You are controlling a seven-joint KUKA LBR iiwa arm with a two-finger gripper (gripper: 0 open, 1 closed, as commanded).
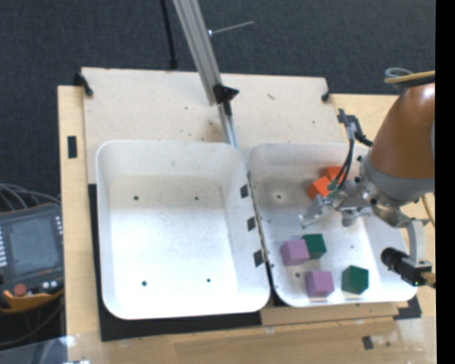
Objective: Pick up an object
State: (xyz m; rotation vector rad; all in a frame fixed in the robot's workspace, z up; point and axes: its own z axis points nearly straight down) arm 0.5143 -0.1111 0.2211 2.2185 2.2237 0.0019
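Note:
Several small blocks lie in the right bin [277,180]. An orange block [323,183] sits toward the back, partly hidden by the wrist. A purple block [293,252] touches a green block [315,245] near the middle. Another purple block [318,283] and another green block [355,279] rest near the front wall. My gripper [330,217] hangs over the right bin, just in front of the orange block and behind the purple and green pair. Its fingers are spread open with nothing between them.
The left bin [174,226] stands beside the right one, sharing a middle wall with black clips. A metal post [205,59] leans up from behind the bins. A teach pendant [26,249] lies off the bench at the left.

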